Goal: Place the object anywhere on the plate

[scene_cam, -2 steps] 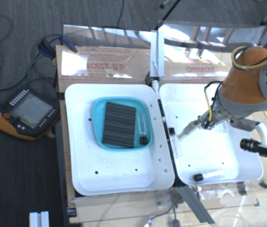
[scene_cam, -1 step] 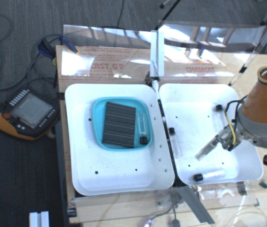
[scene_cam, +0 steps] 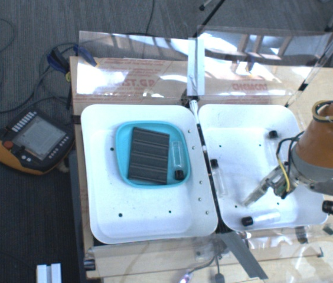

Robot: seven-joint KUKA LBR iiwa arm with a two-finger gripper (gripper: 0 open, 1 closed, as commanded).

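From my remote seat I see the round-cornered turquoise plastic plate sitting in the left shallow white bin, a little towards its far side. Two things lie on it: a dark grey ribbed rectangular block covers most of the plate's middle, and a small clear tube with a black cap lies just beside the block's right edge, cap towards me, inside the plate's rim. So those pieces are on the plate already. The right shallow white bin touches the left one along their shared wall. My two-finger gripper hangs over the near half of that right bin, tilted down and to the left, at the end of the grey arm with its orange band coming in from the right. Whether the gripper is open or closed I cannot tell; from here it reads as one slim grey shape, and I see nothing gripped in it. A second clear capped tube lies flat on the bin floor just below the gripper, apart from it, black cap to the left. A third clear tube lies along the right bin's left wall. A small black piece rests near the far right of that bin. A grey and orange teach pendant lies on the dark carpet, left of the bench.
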